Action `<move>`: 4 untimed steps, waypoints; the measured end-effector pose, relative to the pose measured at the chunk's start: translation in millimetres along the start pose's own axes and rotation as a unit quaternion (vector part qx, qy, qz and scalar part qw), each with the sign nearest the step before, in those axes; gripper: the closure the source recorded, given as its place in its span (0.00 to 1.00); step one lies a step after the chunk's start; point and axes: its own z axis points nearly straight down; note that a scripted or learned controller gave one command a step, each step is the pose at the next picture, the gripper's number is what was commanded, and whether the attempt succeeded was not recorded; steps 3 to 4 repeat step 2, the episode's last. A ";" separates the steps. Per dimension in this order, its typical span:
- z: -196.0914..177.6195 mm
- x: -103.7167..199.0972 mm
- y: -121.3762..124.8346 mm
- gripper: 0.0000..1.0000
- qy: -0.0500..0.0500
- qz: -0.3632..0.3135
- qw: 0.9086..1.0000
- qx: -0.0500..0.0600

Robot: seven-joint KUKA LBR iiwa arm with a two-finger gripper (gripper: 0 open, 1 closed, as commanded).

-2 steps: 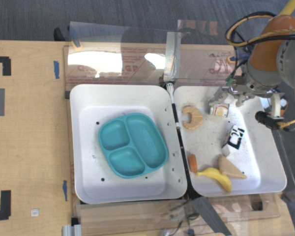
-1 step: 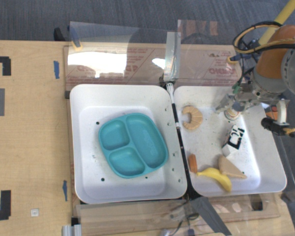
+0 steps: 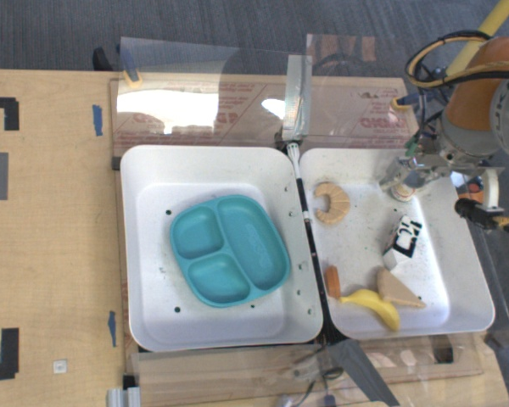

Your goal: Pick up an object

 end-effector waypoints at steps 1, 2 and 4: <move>-54.9 76.0 -2.7 1.00 0.000 0.000 1.000 0.000; -86.3 170.5 -55.8 1.00 0.001 0.000 1.000 0.003; -86.3 170.5 -55.8 1.00 0.001 0.000 1.000 0.003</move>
